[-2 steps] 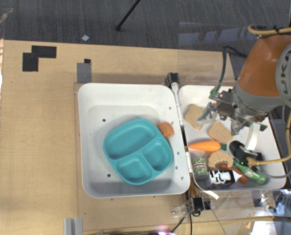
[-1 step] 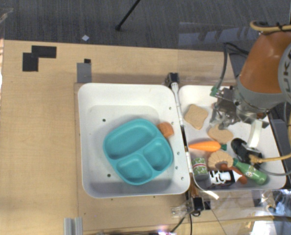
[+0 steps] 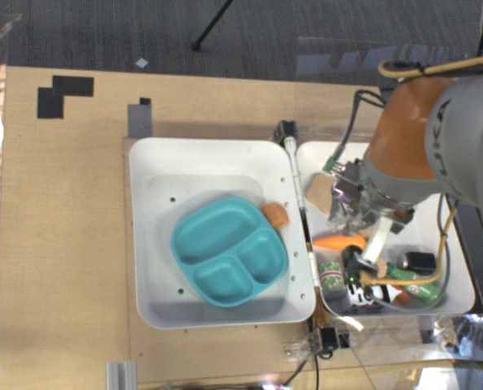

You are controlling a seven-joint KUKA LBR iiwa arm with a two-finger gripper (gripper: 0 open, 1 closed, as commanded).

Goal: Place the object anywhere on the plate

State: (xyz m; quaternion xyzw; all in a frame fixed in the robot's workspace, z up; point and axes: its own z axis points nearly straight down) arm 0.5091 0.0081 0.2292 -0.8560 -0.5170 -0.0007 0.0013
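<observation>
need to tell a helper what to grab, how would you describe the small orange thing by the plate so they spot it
Start at the left white bin, which holds a teal divided plate. At the plate's upper right edge, next to the bar between the bins, lies a small orange-brown lump. It is the only loose item in that bin.

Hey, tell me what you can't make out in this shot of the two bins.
- Gripper: fingers hidden under the arm's wrist in the camera view.
- Right bin: its top part covered by the arm.
- Orange object and the clutter below it: partly covered, too small to identify.
- Small orange piece beside the teal plate: too blurred to name.

Teal plate (image 3: 229, 252), white bins (image 3: 152, 218)
</observation>
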